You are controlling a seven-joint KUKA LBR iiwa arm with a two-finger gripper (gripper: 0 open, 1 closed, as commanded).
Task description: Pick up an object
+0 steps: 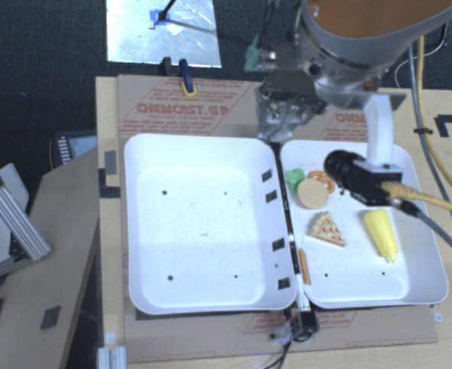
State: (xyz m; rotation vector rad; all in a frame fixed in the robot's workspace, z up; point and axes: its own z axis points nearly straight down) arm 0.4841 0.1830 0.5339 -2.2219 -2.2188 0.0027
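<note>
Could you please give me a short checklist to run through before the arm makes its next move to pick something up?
1. Candidate objects lie in the right white bin: ok; yellow cone-shaped piece, triangular orange pizza-slice toy, round tan disc.
2. Yellow piece lies apart from its neighbours: ok.
3. Tan disc free of neighbours: not ok; small green piece and orange ring crowd it.
4. Gripper over the bins' far edge, not above any object: not ok.
5. Finger state: cannot tell.

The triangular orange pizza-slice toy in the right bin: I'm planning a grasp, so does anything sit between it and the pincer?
Nothing lies on the triangular orange pizza-slice toy. The pincer hangs over the bins' far edge; the round tan disc sits between them.
</note>
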